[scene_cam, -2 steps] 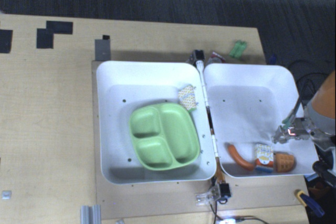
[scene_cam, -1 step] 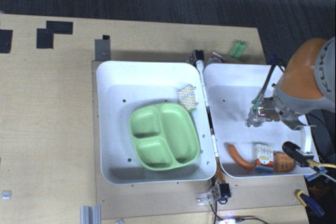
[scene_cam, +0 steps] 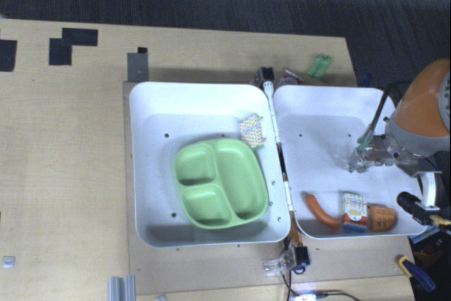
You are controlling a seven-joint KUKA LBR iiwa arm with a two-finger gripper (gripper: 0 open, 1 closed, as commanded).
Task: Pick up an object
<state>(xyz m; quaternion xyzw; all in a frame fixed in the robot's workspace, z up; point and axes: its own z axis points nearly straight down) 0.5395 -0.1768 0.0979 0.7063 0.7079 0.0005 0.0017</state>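
Note:
My gripper [scene_cam: 361, 160] hangs over the right part of the right bin [scene_cam: 317, 109], above bare white floor, with nothing seen between its fingers. Along that bin's front wall lie an orange sausage [scene_cam: 320, 211], a small yellow and white carton [scene_cam: 354, 208] and a brown bread-like piece [scene_cam: 381, 218], close together and in front of the gripper. In the left bin [scene_cam: 151, 151] a green divided plate [scene_cam: 220, 182] lies flat. A small patterned packet [scene_cam: 251, 129] rests at the plate's far right corner.
The two bins meet along a raised rim [scene_cam: 276, 144] between the plate and the gripper. A green object [scene_cam: 319, 66] lies on the bench behind the right bin. Cables and a clip [scene_cam: 292, 261] sit at the bins' front edge.

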